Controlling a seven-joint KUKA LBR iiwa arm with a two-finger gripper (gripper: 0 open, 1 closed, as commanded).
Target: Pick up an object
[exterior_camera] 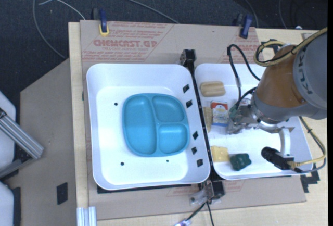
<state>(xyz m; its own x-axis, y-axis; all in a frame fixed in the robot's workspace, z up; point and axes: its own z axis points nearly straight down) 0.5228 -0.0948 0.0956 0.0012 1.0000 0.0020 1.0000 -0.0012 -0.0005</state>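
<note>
**Claw low in the right bin, hard by the small box**

Down over the right bin [299, 131] now, the claw [238, 118] at the end of the grey and orange arm [283, 89]. Released or clenched? Cannot tell from up here (wrist and cabling crowd the view).

Just beside the claw, on its view-left side: a small box [220, 114] with red, white and blue print, lying flat on the bin floor. Touching or a hair apart, impossible to call. Nothing visibly grasped.

Beyond the box, up and to the view-left of the claw: a tan block [212, 88], near but apart. Below the claw, toward the bin's near rim: a dark green object [240, 161], and just left of that a yellow piece [219, 153], against the bin's left wall. All resting on the white floor.

Well off to the claw's view-left, across the divide: the left bin [101, 115], with a blue divided plate [155, 124] sitting in its middle.
</note>
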